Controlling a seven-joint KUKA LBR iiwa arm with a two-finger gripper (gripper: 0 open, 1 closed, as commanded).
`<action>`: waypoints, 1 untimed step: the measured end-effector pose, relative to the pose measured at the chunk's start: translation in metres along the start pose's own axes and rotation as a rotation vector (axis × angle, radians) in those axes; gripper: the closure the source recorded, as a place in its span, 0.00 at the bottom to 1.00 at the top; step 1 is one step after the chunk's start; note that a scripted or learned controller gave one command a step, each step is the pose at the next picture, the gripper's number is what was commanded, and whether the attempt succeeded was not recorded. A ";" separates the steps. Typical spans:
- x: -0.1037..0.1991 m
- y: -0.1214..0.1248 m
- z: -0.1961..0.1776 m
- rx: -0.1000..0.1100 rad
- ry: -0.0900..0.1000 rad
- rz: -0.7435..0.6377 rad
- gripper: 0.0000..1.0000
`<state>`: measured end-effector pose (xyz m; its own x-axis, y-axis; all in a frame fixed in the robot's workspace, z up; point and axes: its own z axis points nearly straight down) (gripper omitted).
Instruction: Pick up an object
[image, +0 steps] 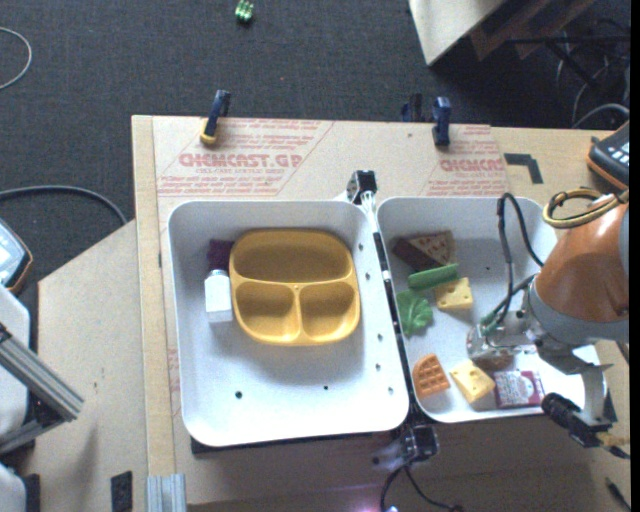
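Claw (495, 345) low in right bin (470, 412); its opening or any hold: cannot tell. Yellow cheese wedge (472, 382) lies just below it, beside waffle (431, 375). Likely light, stiff, smooth plastic; take across flat sides.

A wooden bench (150, 260) stands on dark carpet (100, 60) strewn with cables (60, 195).

Red lettering is being shown on the protective film of the board (300, 150) lying under the 2 white bins. Beyond the left bin (190, 300), "CHEMCAST GP" is being displayed in large red letters, with smaller red lines around it too blurred to be read. Beyond the right bin (470, 212), the same kind of print is being repeated, only partly legible.
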<state>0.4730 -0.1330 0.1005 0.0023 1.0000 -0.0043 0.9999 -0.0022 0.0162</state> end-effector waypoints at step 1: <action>-0.004 0.008 -0.062 0.009 0.001 -0.003 1.00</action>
<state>0.4795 -0.1373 0.1621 -0.0010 1.0000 -0.0029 1.0000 0.0010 0.0072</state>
